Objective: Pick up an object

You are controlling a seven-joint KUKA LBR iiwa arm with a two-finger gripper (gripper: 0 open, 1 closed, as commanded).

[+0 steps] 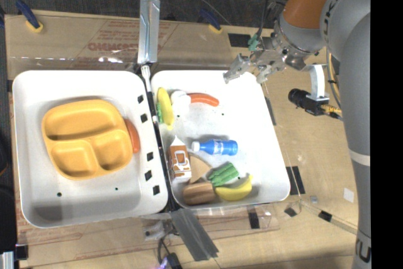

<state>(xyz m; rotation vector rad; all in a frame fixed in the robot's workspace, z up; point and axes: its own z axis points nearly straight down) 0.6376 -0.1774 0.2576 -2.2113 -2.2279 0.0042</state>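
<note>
Gripper (247, 70) open over right bin (267, 135) rim

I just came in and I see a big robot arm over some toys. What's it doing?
The robot arm is trying to pick something up. Its claw hangs open above the far edge of the right bin, with nothing in it yet. That bin holds a blue bottle, an orange hot dog, a banana, a green toy and a few other things. The left bin holds a yellow divided tray.
</note>
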